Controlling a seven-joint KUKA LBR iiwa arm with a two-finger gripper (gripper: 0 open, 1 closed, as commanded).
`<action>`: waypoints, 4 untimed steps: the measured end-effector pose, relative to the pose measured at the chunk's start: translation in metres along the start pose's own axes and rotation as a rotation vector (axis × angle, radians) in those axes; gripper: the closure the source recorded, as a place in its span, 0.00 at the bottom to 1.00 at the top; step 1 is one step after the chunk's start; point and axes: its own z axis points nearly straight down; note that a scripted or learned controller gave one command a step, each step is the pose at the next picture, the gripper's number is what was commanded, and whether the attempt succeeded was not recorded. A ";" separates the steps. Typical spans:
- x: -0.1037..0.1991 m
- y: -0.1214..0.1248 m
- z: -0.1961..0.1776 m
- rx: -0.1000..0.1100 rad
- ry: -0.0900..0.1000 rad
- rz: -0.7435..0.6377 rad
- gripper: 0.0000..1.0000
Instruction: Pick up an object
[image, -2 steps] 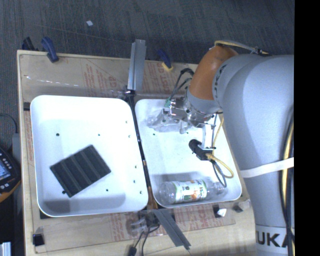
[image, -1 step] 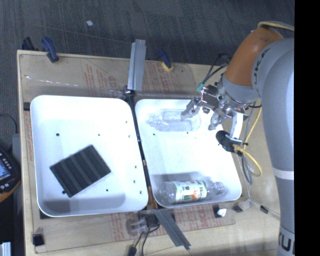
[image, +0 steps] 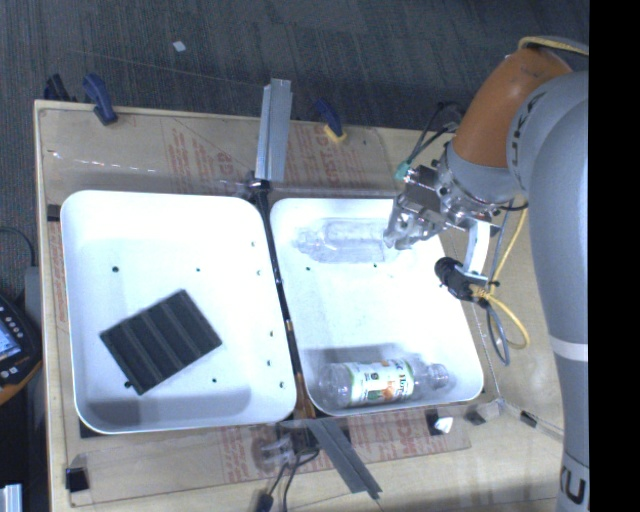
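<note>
Wooden bench (image: 160, 140) w/ two white bins side by side. Left bin (image: 160, 215) has a dark ridged panel (image: 160, 341) lying flat, tilted. Right bin (image: 440, 330): a clear plastic bottle (image: 335, 241) on its side near the far wall, and a labelled bottle (image: 382, 383) lying along the near wall. My gripper (image: 402, 232) sits low at the far right corner, just beside the clear bottle's end. Can't tell how it's set, or whether it has hold of anything.
</note>
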 end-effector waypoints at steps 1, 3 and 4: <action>0.000 0.000 0.000 0.000 0.000 -0.001 0.00; -0.036 -0.105 0.015 0.000 0.001 -0.228 0.00; -0.046 -0.108 -0.004 -0.005 -0.002 -0.389 0.00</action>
